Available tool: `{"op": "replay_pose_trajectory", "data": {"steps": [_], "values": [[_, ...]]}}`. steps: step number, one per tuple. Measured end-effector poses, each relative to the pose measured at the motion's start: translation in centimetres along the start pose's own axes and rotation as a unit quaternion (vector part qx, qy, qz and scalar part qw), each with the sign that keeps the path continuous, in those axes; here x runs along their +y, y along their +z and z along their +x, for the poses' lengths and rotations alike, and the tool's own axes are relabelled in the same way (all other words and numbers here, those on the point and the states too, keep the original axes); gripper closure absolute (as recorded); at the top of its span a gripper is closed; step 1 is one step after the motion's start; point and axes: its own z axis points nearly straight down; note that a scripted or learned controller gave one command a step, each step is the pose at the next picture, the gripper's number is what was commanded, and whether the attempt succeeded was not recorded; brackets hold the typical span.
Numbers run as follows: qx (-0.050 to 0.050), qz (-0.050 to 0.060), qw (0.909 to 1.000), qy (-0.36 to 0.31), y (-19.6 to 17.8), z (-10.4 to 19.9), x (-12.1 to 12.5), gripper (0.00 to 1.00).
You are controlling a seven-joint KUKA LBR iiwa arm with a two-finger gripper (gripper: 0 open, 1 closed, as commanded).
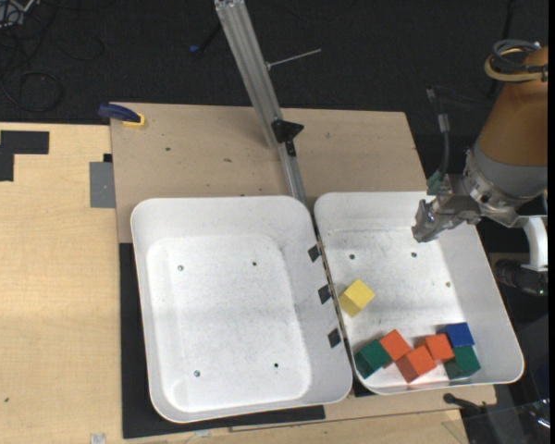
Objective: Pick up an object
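The shallow white right-hand bin (472,276) lies under the hand (425,224), which hangs over its far side; whether it is open and whether it grips anything cannot be told. Nearer the camera than the hand and off toward the divider sits a yellow cube (357,297). Further still, along the bin's near edge, cluster a green block (373,356), orange blocks (416,354), a blue cube (458,335) and a dark green block (462,363). The second white bin (166,239) lies across the divider. A slanted metal rail (257,77) rises beyond the hand, over the tan tabletop (203,151).
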Motion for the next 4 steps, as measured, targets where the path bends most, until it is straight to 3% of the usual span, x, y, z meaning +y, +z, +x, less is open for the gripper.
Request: {"op": "replay_pose_trajectory", "data": {"steps": [4], "values": [[0.0, 0.002, 1.0, 0.0, 2.6, 20.6, -4.7, 1.0]]}}
